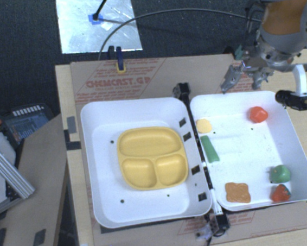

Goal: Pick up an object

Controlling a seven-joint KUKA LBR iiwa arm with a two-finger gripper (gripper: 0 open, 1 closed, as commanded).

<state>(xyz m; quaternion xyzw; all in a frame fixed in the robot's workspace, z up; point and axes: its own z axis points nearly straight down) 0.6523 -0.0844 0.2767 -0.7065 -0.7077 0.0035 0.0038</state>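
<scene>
Your hand hangs spread wide and holding nothing, above the right bin's far rim. The red piece lies just below it, inside that bin.

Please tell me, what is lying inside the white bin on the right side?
Inside the right bin lie a pale yellow round piece, a green stick, a red-orange piece, a brown flat piece, a green piece and a red piece. Nothing covers them.
</scene>
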